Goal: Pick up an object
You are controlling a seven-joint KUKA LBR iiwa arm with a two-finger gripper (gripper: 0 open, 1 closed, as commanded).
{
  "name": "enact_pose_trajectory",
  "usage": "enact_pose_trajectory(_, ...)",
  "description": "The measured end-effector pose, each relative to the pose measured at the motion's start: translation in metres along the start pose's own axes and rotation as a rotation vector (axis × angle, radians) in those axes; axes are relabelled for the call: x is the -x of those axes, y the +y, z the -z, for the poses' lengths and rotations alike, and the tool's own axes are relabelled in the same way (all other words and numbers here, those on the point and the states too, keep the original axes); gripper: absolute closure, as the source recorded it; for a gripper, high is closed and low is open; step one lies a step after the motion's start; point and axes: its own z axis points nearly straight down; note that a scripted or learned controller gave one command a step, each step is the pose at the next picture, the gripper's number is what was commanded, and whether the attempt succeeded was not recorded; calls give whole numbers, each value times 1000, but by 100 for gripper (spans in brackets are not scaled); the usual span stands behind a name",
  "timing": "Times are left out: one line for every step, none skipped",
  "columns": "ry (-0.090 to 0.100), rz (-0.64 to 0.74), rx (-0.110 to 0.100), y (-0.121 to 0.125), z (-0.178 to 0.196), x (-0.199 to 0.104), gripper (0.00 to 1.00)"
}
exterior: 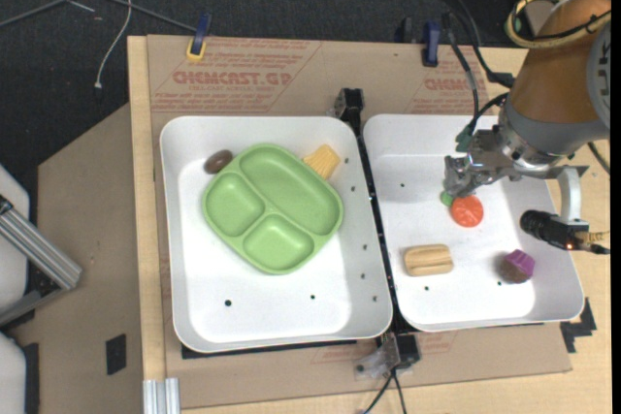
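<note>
1. Camera view: the gripper is down low in the right bin, and the orange-banded arm comes in over that bin's far right corner.
2. Whether the tool is clenched or released, I cannot tell from up here; the wrist body covers it.
3. The red tomato-like object sits right at the gripper, just in front of it, with a bit of green peeking out on the tomato's left. Held or only touched? Cannot tell.
4. Taking the tomato as our landmark: the tan bread roll lies nearer the camera and slightly left of it, clearly apart.
5. The purple object rests nearer the camera and to the tomato's right, close to the bin's right wall.
6. Far to the tomato's left, in the left bin, lies a green divided plate, tilted diagonally.
7. A yellow wedge touches the plate's edge on the tomato's side; a small brown object sits at the plate's far-left edge.
</note>
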Motion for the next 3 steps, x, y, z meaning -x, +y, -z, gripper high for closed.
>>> enact_pose_trajectory(-2,3,15,3,8,0,0)
enact_pose_trajectory(-1,2,12,-5,-48,-3,0)
enact_pose_trajectory(-1,2,11,-5,-107,5,0)
